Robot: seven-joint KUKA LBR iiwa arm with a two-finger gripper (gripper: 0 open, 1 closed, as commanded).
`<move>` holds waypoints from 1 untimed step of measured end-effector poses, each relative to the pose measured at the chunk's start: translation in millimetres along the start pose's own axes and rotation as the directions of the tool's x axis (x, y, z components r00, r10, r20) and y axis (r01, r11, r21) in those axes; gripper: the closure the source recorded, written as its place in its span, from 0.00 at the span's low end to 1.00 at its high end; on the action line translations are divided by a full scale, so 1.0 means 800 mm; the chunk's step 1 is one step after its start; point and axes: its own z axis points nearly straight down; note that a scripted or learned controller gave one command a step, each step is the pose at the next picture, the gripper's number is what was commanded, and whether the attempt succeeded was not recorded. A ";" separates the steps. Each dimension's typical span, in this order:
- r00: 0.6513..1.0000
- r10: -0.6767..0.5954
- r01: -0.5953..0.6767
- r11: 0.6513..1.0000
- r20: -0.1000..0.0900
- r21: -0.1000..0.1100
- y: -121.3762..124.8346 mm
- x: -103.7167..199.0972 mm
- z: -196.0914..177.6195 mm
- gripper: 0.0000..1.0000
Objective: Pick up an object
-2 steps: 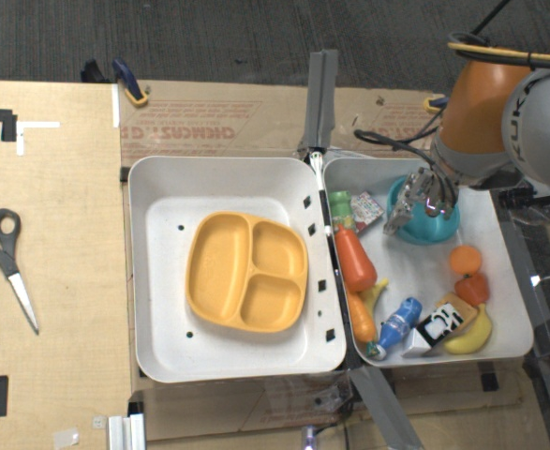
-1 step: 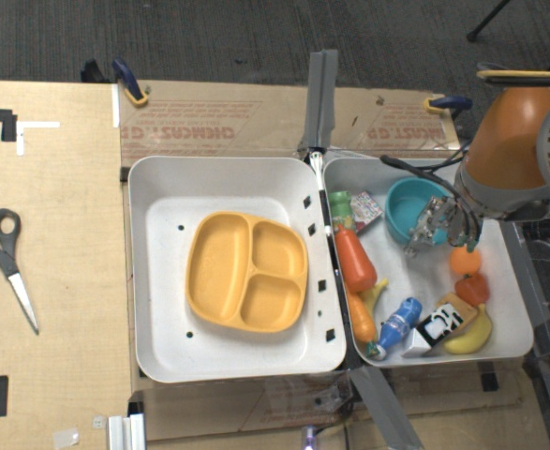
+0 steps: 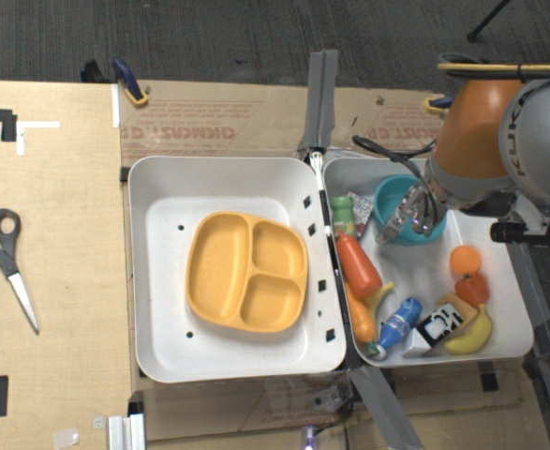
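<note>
Now the left shallow white bin [image 3: 153, 279] holds a yellow three-compartment plastic plate [image 3: 247, 272]. The right white bin [image 3: 511, 343] holds a teal bowl [image 3: 392, 204], carrots, bananas, an orange and a blue bottle [image 3: 396, 322]. The end effector [image 3: 417, 216] hangs over the bowl; its state cannot be told.

Glossy yellow plastic tray [image 3: 246, 272], smooth white plastic bins [image 3: 153, 279], matt cardboard [image 3: 209, 125].
</note>
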 end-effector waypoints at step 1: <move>0.973 0.229 -0.229 0.973 -0.007 0.007 0.033 -0.010 0.001 0.00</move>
